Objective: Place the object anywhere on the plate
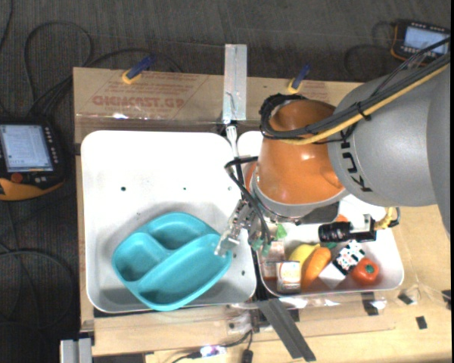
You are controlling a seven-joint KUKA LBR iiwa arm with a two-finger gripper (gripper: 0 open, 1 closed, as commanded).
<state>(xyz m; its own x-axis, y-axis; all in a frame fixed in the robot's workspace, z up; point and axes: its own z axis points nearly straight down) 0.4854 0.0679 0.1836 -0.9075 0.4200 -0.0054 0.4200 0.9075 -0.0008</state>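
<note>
A teal divided plate (pixel 165 272) lies tilted in the front of the left bin (pixel 121 180). My gripper (pixel 237 234) hangs over the wall between the two bins, right at the plate's right rim. The grey arm with its orange band (pixel 299 161) covers the back of the right bin (pixel 390 278). In that bin's front lie several small objects: a yellow piece (pixel 304 253), an orange carrot-like piece (pixel 315 267), a red tomato-like piece (pixel 365 271), a black-and-white die (pixel 349 256) and a small pale block (pixel 289 273). I see nothing clearly held in the gripper.
A cardboard sheet (pixel 151 97) lies behind the bins, with a metal bar (pixel 235 82) upright at its middle. A handheld control panel (pixel 21 157) sits to the left on the dark floor. Cables run around the bench.
</note>
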